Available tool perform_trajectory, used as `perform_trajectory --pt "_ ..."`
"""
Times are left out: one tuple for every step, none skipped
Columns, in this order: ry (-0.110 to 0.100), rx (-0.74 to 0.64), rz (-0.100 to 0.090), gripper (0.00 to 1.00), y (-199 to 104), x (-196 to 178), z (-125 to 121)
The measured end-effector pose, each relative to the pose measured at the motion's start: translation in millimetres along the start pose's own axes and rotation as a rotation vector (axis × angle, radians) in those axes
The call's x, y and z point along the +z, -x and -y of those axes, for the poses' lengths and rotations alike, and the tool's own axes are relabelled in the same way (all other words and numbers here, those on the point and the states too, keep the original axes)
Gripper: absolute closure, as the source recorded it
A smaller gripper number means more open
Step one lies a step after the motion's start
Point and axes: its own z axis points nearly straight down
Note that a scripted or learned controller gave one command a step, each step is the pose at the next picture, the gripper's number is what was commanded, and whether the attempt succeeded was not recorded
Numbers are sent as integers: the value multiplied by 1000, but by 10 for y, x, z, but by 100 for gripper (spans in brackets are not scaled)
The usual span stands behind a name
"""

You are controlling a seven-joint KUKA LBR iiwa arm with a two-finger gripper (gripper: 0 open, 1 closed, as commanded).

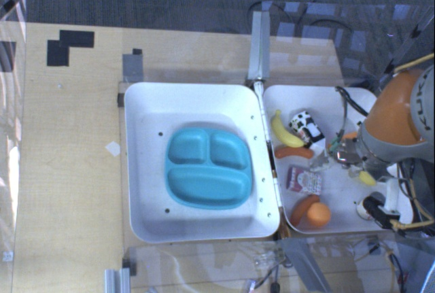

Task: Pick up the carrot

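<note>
Orange carrot (293, 153) lengthwise left-right, near-horizontal

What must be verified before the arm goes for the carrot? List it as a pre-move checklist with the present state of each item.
1. Carrot located: ok. It lies in the right bin, below the banana.
2. Carrot free of the gripper: ok. It lies to the gripper's left, apart from it.
3. Finger state: cannot tell. The wrist and cables hide them.
4. Room around the carrot: not ok. The banana, the black-and-white toy and the red-and-white packet lie close by.
5. Gripper over the carrot: not ok. It sits to the carrot's right.
6. Blue tray out of the way: ok. It sits in the left bin.
</note>
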Motion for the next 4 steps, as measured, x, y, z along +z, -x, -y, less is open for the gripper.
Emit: perform_trajectory --pt "-1 -5 -11 0 203 15 -736" --pt "-11 -43 -1 0 311 45 -1469" --pt "-14 -48 3 100 318 -66 -1468" --pt "-2 -5 1 100 -271 -1403 -1441"
